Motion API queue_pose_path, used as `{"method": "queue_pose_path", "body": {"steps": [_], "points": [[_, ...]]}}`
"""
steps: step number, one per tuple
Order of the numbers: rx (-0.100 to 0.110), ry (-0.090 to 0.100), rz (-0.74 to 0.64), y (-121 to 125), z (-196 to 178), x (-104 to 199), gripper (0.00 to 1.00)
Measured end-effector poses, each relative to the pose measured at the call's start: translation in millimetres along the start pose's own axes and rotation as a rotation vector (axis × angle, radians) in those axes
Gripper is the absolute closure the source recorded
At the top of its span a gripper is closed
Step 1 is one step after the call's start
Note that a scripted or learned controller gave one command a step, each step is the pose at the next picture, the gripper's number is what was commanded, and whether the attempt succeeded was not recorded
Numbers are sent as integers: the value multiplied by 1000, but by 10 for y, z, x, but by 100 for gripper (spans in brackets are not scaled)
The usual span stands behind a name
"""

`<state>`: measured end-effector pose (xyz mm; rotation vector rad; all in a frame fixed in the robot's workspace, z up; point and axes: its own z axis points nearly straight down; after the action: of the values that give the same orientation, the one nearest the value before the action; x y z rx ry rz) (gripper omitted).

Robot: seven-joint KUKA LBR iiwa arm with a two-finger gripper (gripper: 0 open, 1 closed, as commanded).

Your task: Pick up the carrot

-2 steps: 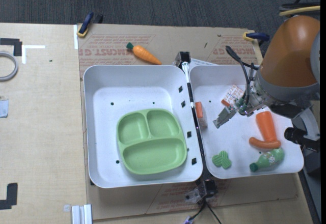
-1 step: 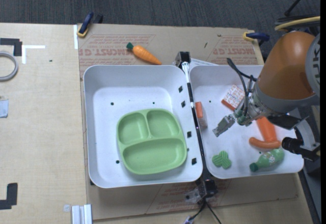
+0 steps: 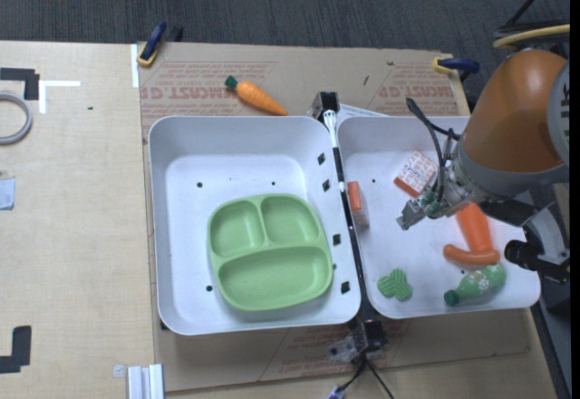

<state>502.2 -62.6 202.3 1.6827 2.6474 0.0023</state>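
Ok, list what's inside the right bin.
In the right bin: snack packet, orange block, green toy, green bottle, two orange pieces. The arm covers its far corner.

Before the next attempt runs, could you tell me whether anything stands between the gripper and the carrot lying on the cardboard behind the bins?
Yes. The gripper sits low inside the right bin, while the carrot lies outside, on the cardboard beyond the left bin. The bins' raised rims and the black clips at their junction lie between them.

Orange carrot (image 3: 256,96) with green top, lying flat on cardboard behind left bin (image 3: 181,207)
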Motion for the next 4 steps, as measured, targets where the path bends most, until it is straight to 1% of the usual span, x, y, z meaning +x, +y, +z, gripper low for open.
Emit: {"method": "queue_pose_path", "body": {"steps": [1, 2, 3, 4], "points": [[1, 0, 37, -524, -556, -574, 100], [4, 2, 271, -403, 521, -279, 100], [4, 3, 207, -379, 1102, -217, 100], [3, 1, 299, -683, -44, -899, 100]]}}
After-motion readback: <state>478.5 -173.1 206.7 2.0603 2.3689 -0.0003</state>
